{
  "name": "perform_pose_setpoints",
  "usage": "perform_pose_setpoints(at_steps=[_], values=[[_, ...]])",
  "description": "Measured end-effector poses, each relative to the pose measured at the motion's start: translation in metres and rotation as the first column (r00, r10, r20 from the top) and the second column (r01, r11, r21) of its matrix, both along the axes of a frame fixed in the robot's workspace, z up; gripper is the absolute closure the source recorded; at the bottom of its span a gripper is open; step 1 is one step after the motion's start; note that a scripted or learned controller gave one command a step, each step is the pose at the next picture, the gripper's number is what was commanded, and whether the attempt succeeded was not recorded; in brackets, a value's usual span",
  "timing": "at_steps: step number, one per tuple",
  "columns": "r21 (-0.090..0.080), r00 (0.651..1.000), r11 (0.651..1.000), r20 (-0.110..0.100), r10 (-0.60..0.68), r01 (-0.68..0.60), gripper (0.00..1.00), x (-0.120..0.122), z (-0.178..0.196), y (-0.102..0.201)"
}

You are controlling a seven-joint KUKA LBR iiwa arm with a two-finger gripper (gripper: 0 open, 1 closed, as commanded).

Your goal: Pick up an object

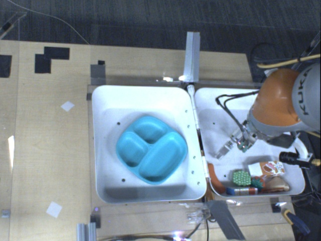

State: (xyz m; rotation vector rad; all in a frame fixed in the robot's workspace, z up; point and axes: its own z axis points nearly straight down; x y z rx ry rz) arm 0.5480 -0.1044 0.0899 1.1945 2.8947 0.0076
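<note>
Over in the right-hand bin (220, 97) the gripper (231, 145) hangs above bare white floor, with nothing between its fingers as far as I can see. The jaws look spread apart, one finger (224, 148) poking down-left toward the middle divider. The grey arm with its orange band (275, 100) comes in from the right and covers a good chunk of that bin.

All the small stuff sits bunched along the near wall of the same bin: a green knobbly ball (241, 177), a white packet with red print (271, 168), a brownish lump (277, 186) beside it, a blue and red marker-like stick (239, 190) and a curved orange-brown piece (213, 176) at the corner. The gripper is near them but touches none.

The left bin (105, 114) holds a blue three-compartment tray (150, 148), sitting tilted roughly in the middle.
</note>
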Motion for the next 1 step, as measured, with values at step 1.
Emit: perform_pose_setpoints(at_steps=[1], values=[[-0.001,1.0,1.0,0.002,0.008,-0.008,0.0,0.0734,-0.0022,-0.0131]])
